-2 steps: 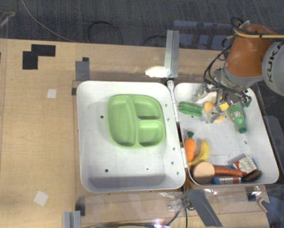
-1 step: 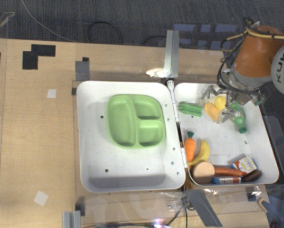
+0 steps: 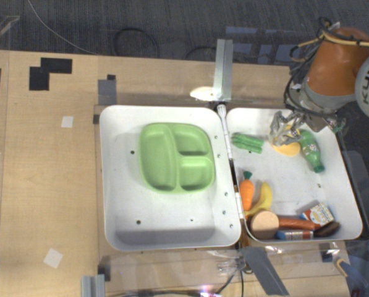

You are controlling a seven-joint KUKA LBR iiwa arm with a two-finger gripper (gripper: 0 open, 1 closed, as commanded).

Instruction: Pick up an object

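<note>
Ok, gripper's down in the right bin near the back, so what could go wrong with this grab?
Two risks. The gripper sits right over a small yellow piece with the green bottle close beside it, so it may nudge the bottle or catch both. Also, the yellow piece looks low and flat against the right bin floor, so the grab could well slide off it and come up with nothing.

Pale wooden bench [image 3: 42, 184], dark, perhaps carpeted floor [image 3: 141, 11], black cable [image 3: 135, 40]
</note>
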